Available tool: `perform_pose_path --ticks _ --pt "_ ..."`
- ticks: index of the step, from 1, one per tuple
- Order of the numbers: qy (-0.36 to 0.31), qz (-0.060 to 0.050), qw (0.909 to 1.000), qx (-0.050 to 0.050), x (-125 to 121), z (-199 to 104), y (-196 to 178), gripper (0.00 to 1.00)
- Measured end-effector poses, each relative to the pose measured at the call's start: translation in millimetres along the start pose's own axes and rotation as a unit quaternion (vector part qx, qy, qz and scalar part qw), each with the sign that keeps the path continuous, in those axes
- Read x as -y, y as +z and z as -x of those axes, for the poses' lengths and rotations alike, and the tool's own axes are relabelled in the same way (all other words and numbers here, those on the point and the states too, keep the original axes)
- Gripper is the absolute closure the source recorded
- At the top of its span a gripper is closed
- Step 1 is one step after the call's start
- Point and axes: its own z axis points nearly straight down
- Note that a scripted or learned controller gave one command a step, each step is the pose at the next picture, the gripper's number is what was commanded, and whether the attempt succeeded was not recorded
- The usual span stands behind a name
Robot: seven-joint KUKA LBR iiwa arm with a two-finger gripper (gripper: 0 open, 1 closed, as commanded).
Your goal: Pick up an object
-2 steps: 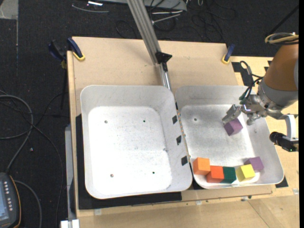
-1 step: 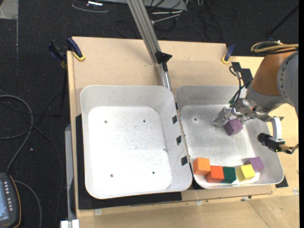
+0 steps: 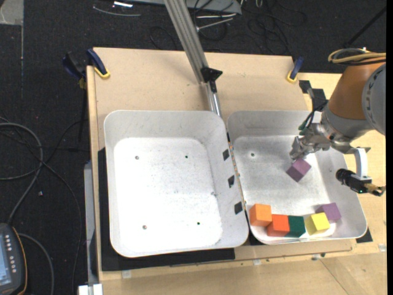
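Observation:
My gripper (image 3: 301, 152) hangs over the middle of the right bin (image 3: 270, 134), pointing down from the grey and orange arm. A purple block (image 3: 298, 170) sits tilted right at its fingertips, its top corner pinched between them, and it looks raised a little off the bin floor. Along the bin's front wall lie an orange block (image 3: 261, 214), a red block (image 3: 280, 224), a green block (image 3: 296, 226), a yellow block (image 3: 317, 223) and a second purple block (image 3: 331, 211).
The left bin (image 3: 123, 134) lies beside the right one, with a ridge between them. A slanted metal pole (image 3: 187, 32) rises from the back of the bench. Blue and yellow clamps (image 3: 98, 64) hold the bench corners.

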Motion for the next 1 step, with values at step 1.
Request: perform_pose_path --ticks 1 --pt "0.0 0.0 1.0 0.0 0.2 0.0 0.4 0.0"
